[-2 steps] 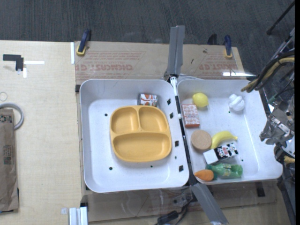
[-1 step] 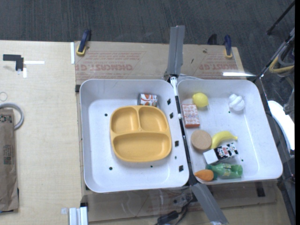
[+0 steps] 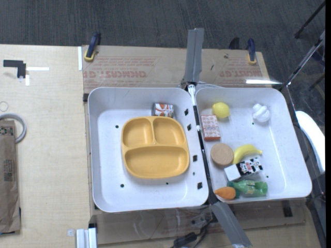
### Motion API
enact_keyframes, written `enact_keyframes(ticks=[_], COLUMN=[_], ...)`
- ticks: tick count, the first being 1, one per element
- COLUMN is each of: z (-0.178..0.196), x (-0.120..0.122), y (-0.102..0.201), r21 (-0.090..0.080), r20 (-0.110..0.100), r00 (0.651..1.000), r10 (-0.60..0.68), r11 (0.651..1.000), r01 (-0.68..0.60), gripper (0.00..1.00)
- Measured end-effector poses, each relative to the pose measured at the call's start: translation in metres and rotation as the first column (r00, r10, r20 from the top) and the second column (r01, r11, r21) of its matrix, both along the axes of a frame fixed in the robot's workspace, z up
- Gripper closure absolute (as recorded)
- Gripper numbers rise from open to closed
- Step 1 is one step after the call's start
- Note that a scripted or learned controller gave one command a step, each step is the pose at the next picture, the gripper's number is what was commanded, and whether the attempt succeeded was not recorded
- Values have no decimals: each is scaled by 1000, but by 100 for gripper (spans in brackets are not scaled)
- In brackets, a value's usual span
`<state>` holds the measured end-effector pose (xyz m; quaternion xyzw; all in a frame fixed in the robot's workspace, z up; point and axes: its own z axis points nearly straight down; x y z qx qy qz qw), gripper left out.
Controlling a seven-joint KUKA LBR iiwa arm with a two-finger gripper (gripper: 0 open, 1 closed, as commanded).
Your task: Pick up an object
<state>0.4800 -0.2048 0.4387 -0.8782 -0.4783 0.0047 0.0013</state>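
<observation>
The left bin [image 3: 103, 154] holds a yellow divided plate [image 3: 155, 146], with a small orange-and-white carton [image 3: 163, 109] just behind it. The right bin [image 3: 289, 154] holds several items. A lemon [image 3: 221, 110] and a white crumpled object [image 3: 261, 113] lie at the back. A pink-red box [image 3: 210, 127] lies by the left wall. Further forward are a round tan disc [image 3: 222, 154] and a banana [image 3: 246, 151]. A black-and-white carton [image 3: 244, 168], a green packet [image 3: 251, 188] and an orange carrot-like piece [image 3: 225, 192] crowd the front left corner.
Cardboard [image 3: 170, 68] lies behind the bins, held by two blue clamps [image 3: 93, 44]. A grey bar [image 3: 194, 56] rises at the seam between the bins. A brown paper bag [image 3: 8, 174] rests on the wooden bench at far left. A pale curved part [image 3: 313, 138] sits beyond the right bin.
</observation>
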Motion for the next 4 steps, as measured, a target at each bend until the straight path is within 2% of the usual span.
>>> enact_keyframes(ticks=[1,2,3,4], z=[-33,-38,-33,0], x=[17,-1,2,8], y=[-4,22,22,-11], r21=[3,0,-4,0], r20=[-1,-2,-12,0], r00=[977,996,996,997], r10=[215,-88,-85,-82], r11=[977,996,996,997], r01=[-215,88,85,82], gripper=[100,100,100,100])
